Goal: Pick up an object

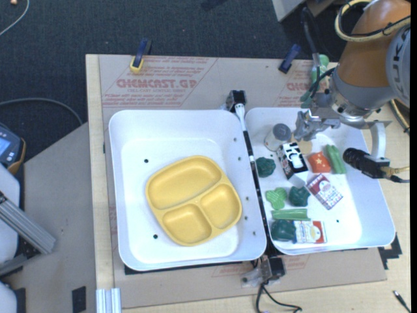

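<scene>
My gripper (306, 128) hangs over the far part of the right bin (374, 223), with the grey-and-orange arm reaching in from the upper right. Just left of it lies a small grey round object (281, 132). Below it sits a black-and-white box (293, 160), with an orange-red item (318, 162) and a long green piece (335, 158) to its right. Nothing is visibly held in the gripper.
The right bin also holds a dark green lump (265, 167), a red-and-white packet (325, 192), leafy green pieces (277, 196), a green stick (290, 214) and a green-and-white carton (297, 231). In the left bin (130, 135) lies a yellow divided plate (193, 199).
</scene>
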`<state>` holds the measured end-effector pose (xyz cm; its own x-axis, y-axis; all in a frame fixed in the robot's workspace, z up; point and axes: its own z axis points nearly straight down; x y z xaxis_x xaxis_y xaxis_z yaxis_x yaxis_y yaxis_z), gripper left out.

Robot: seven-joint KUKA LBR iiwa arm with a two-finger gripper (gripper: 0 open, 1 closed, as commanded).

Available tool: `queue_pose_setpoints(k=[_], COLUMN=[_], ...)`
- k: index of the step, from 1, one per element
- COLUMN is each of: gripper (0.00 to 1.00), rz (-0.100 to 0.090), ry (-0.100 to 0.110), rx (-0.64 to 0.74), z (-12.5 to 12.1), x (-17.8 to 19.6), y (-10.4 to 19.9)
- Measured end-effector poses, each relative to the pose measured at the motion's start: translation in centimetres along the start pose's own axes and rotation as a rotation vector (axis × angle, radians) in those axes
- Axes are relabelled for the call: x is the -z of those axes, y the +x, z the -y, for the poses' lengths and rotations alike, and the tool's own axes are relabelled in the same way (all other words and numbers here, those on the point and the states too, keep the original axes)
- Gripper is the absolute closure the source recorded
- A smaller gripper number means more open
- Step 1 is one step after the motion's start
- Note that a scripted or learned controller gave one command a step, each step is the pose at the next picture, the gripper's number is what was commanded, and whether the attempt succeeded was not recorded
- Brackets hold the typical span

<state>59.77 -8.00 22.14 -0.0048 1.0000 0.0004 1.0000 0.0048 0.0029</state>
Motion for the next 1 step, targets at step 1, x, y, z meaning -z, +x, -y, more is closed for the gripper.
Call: queue_pose_setpoints(k=[1], gripper=[1.0], rz=[0.0], ry=[-0.001], rx=[0.001], z=[-1.95], x=[-0.49], y=[4.78])
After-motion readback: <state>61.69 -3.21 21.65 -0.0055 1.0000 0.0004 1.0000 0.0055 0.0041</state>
